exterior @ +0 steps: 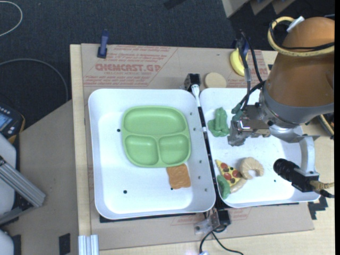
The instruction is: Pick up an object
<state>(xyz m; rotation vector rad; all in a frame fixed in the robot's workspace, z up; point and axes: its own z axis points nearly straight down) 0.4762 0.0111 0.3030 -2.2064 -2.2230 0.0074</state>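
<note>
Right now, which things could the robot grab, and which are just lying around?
Could grab:
green toy
pizza slice
croissant
orange toast
green divided plate

Just lying about:
yellow banana
tan disc
blue clip

Two shallow white bins sit side by side on the surface (pixel 133 68). The left bin (pixel 103 158) holds a green divided plate (pixel 156 136) with three compartments, and an orange-brown toast-like slab (pixel 179 176) lies just beside the plate's near edge. In the right bin (pixel 265 195), a green leafy toy (pixel 218 122) lies near the dividing wall, while a pizza slice toy (pixel 228 174) and a tan croissant toy (pixel 251 167) lie close together toward the near side. The grey arm with its orange band (pixel 303 41) reaches in from the right, its claw (pixel 236 137) low over the right bin, just beside the green leafy toy. A black cylindrical part (pixel 292 175) juts over the bin's right end.
</note>
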